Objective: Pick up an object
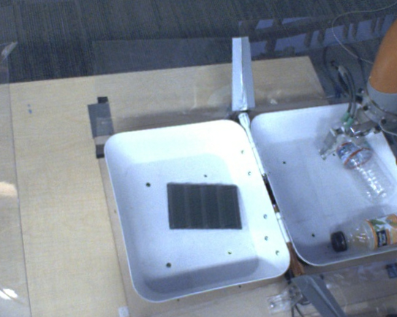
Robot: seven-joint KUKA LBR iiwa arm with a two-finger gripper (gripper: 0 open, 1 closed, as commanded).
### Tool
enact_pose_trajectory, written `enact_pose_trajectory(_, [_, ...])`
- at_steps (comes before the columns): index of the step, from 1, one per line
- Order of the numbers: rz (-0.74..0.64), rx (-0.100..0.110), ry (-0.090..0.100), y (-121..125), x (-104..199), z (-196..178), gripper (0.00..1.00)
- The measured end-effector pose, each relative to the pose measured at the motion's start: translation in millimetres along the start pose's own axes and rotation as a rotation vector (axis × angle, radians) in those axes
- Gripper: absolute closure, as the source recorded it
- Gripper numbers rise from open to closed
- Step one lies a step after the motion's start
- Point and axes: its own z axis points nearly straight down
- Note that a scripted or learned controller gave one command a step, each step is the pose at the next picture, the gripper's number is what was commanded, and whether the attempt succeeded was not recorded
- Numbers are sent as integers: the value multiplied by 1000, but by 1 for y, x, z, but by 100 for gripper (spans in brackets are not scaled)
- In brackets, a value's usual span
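My jaws (347, 132) hang over the far part of the right bin (297, 176), just at the cap end of a clear plastic bottle (363, 170) that lies on its side, running from under my wrist toward the near right. Whether my jaws are spread or clenched I cannot tell; the metal there blurs into the bottle's glare. Nothing shows clearly between them, so I claim no hold.

A second bottle, with a black cap and a yellow label (369, 234), lies along the near wall of the same bin, well apart from me. The left bin (138, 200) carries only a flat dark ribbed pad (203, 206).

What worries me is the clear bottle itself. It is round, slick and looks empty and crumpled, so I judge it may roll or squirt sideways if I close off-centre, or buckle and slip out on the lift. I am at its narrow neck, where a grip would leave the long body swinging. The bin's far right wall is close, and I could strike the rim when descending.
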Motion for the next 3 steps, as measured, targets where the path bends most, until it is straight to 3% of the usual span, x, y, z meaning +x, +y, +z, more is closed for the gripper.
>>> enact_pose_trajectory(1, [-27,-24,-10,3,8,16,0])
enact_pose_trajectory(2, [-32,-32,-13,6,8,3,100])
enact_pose_trajectory(3, [12,-20,-5,15,69,-88,100])
